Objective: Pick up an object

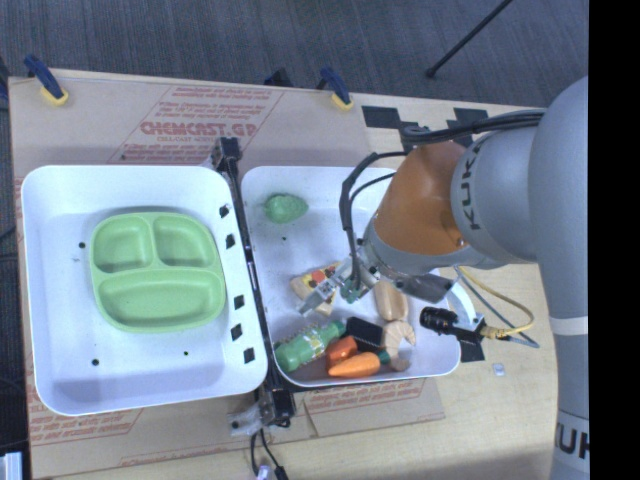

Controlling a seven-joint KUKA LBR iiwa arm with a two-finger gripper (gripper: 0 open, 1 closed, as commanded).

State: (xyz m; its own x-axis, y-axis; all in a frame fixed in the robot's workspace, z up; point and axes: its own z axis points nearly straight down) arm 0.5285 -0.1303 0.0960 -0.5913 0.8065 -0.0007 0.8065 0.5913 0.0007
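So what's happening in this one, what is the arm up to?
The arm reaches in from the right over the right bin, its gripper low among a pile of toy food near the front. There lie a green bottle, an orange carrot and pale pieces. A green lump sits apart at the back. The left bin holds a green divided plate. Nothing is visibly grasped.

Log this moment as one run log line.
arm: over right bin | gripper: low among clutter, grasp unclear | green bottle, carrot: lying near front | left bin: green tray
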